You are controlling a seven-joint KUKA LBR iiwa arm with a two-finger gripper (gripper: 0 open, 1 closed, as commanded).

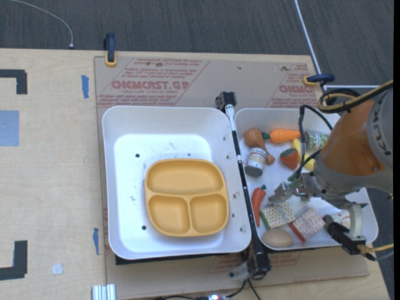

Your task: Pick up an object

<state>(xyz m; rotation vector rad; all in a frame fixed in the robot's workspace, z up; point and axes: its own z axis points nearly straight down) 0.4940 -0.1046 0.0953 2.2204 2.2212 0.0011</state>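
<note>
Currently gripper (279, 194) hangs in right bin (369, 227), finger state can't tell. Red chili pepper (257, 205) lies just left of it by the divider, long axis near-far.

The grey KUKA arm with its orange band (356, 149) was cut off by the right edge and hid much of the right shallow white bin (265, 119). A small green-labelled item (317, 140) behind it stayed unidentifiable, as did the gripper's finger state.

Red print reading "CHEMCAST GP" repeats across the brown protective sheet (150, 80) under the bins.
</note>
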